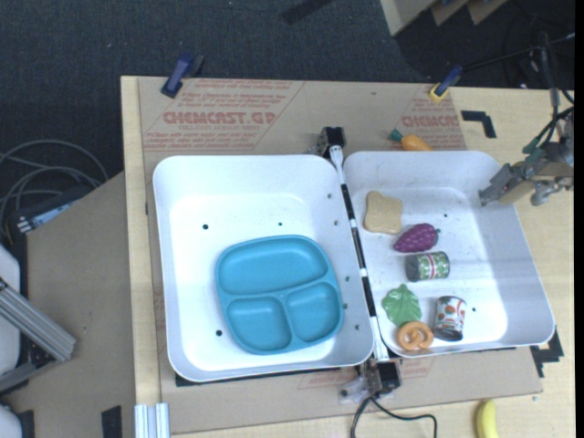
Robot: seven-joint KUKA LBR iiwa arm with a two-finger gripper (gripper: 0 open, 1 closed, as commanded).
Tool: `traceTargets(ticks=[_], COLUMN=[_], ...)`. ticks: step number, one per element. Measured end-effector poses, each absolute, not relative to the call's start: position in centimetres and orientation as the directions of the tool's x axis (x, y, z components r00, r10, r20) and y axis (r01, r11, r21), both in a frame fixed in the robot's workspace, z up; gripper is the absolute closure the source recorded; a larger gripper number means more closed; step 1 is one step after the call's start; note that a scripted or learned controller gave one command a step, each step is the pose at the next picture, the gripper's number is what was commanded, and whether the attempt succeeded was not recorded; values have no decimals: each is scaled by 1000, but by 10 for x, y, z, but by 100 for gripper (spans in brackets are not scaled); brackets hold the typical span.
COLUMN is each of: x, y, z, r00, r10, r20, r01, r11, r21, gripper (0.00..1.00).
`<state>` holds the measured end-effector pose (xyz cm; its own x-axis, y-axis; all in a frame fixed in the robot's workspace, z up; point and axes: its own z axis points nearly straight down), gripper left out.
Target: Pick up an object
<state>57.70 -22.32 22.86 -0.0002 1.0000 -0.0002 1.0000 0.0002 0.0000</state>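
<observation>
Dark carpet surrounds the bench (228,117), its brown board carrying two white bins side by side. Over in the left bin (182,199) sits a blue divided plate (276,292), all alone. Now the right bin (511,281), that's where the pickings are: a slice of toast (383,212) at the far end, purple grapes (416,238) just nearer, then a green can (427,266) lying on its side. Closer still, a green leafy piece (401,303) touches a pretzel (414,336), and a red-labelled can (450,318) stands just beside them. The tool (497,188) hangs at the right bin's far right rim, well apart from every item, holding nothing; whether it's wide or narrow, I cannot tell.
</observation>
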Motion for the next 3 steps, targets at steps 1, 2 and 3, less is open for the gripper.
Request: traceTargets(ticks=[1,2,3], x=[609,564,566], y=[-131,-106,-107], z=[101,85,97], r00=[-1,0,1], r10=[1000,1000,1000], r20=[2,1,-1], r01=[1000,1000,1000], r11=[1,0,-1], r21=[-3,-1,9], gripper=[0,0,100])
